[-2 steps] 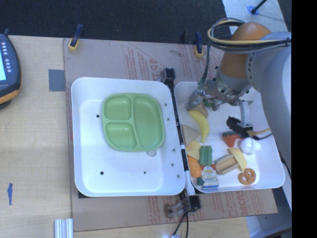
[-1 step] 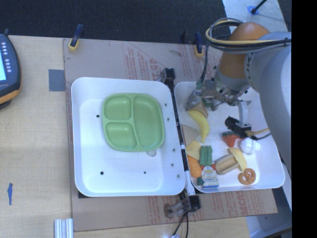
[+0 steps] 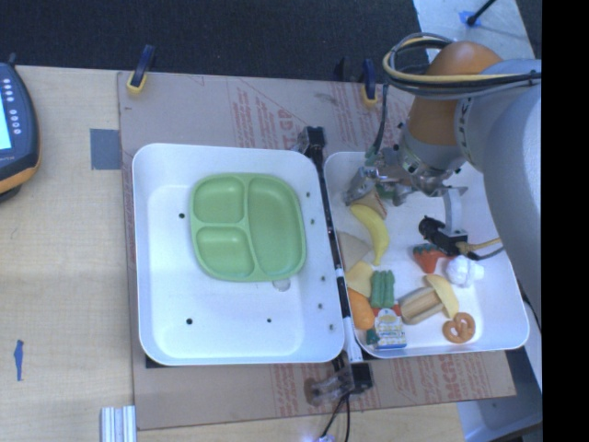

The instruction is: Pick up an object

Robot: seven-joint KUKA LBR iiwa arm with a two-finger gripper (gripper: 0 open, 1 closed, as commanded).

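Observation:
The right bin (image 3: 502,325) holds a pile of toy food. A yellow banana (image 3: 373,231) lies near its left wall. Below the banana sit a green pickle (image 3: 382,286), an orange carrot (image 3: 362,312) and a small juice pouch (image 3: 390,331). A pretzel (image 3: 458,326), a bread roll (image 3: 419,305) and a red piece (image 3: 429,259) lie further right. My gripper (image 3: 370,189) hangs low at the bin's upper left corner, just above the banana's top end. Nothing visibly hangs from it.
The left bin (image 3: 156,274) carries a green divided plate (image 3: 248,226). A black divider rail (image 3: 329,238) runs between the bins. The arm's grey body (image 3: 497,145) covers the right bin's upper right. A handheld pendant (image 3: 14,127) rests at the bench's left edge.

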